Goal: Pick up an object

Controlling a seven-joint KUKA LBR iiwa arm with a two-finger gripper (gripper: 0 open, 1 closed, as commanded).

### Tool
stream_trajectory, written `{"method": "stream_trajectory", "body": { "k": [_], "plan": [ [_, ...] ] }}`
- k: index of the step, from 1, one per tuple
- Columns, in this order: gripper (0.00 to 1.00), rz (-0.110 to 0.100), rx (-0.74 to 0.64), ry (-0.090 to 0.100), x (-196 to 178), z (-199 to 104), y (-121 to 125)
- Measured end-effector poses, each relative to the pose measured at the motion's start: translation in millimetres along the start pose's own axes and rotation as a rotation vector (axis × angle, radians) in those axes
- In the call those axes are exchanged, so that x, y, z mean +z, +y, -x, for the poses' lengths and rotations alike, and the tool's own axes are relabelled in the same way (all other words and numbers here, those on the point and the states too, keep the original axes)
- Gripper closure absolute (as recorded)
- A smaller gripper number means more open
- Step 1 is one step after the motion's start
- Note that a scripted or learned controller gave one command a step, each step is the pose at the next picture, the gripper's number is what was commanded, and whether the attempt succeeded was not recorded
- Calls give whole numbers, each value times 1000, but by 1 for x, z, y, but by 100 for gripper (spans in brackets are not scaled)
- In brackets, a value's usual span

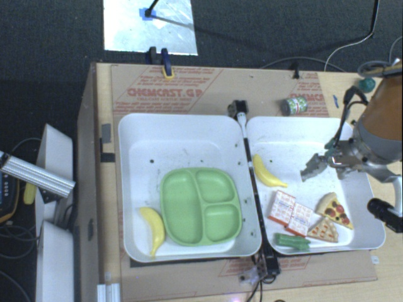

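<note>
Banana (267, 172) lies in the right bin (296, 128) against the divider, just left of my gripper (313, 167) and apart from the fingers, which I see spread open with nothing between them. Below the fingers lie the cracker pack (291, 211) and two pizza slices (329, 218).

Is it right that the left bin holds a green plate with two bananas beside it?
Not quite. The camera view shows one banana beside the green plate in the left bin; the other banana lies in the right bin.
</note>
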State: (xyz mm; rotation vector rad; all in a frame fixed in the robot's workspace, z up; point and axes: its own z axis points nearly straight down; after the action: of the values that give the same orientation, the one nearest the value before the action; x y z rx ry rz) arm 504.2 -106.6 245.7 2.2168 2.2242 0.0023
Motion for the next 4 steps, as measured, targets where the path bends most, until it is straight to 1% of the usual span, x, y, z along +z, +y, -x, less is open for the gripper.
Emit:
{"method": "stream_trajectory", "body": {
  "k": [1,2,3,4],
  "plan": [
    [0,-2,3,-2,61,90,-17],
    [0,-2,2,0,127,94,-5],
    [0,4,3,-3,160,87,-17],
    [0,2,0,0,86,37,-11]
  ]
}}
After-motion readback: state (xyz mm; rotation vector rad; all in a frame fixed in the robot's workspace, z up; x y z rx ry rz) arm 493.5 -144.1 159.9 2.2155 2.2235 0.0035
